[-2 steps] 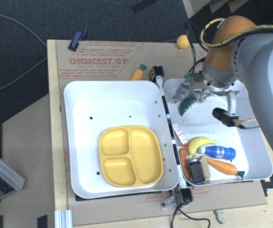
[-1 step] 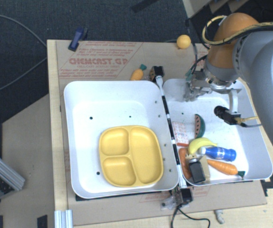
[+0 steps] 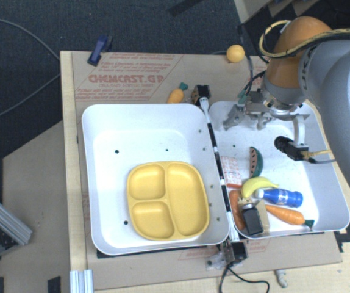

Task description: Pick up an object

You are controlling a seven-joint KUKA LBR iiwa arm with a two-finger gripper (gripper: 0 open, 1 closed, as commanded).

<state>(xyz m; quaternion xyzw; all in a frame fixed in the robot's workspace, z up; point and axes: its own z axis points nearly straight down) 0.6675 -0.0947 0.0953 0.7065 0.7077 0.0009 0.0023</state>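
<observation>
Yellow plastic banana [image 3: 257, 185], nearest pick, lies in the right white bin [image 3: 327, 218], touching the blue plastic bottle [image 3: 281, 196] and just above the orange toy carrot [image 3: 285, 215]. My gripper [image 3: 251, 116] hangs over that bin's far end; can't tell its state. I'd approach top-down, closing across the banana's short axis, clear of the bottle.

We are seeing a banana [image 3: 257, 185], blue bottle [image 3: 281, 196], carrot [image 3: 286, 215] and watermelon slice [image 3: 255, 161] lying clustered in the right bin [image 3: 327, 182].
</observation>
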